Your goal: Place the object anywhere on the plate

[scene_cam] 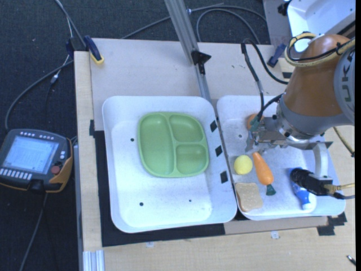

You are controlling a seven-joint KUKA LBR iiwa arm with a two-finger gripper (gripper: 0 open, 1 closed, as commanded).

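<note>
A green plate point(172, 144) with three compartments lies in the left bin point(121, 205), and nothing is on it. In the right bin point(237, 109) lie a yellow lemon-like ball point(243, 164), an orange carrot point(262, 170) with a green tip, and a slice of bread point(249, 196). My gripper point(257, 144) hangs over the right bin, just above the carrot's upper end and up and to the right of the yellow ball. A small orange thing point(250, 119) peeks out behind the gripper, mostly hidden.
A blue and white thing point(303, 197) lies at the right bin's near right side. A metal pole point(183, 21) slants over the back of the bench. A teach pendant point(34, 160) sits on the floor to the left.
</note>
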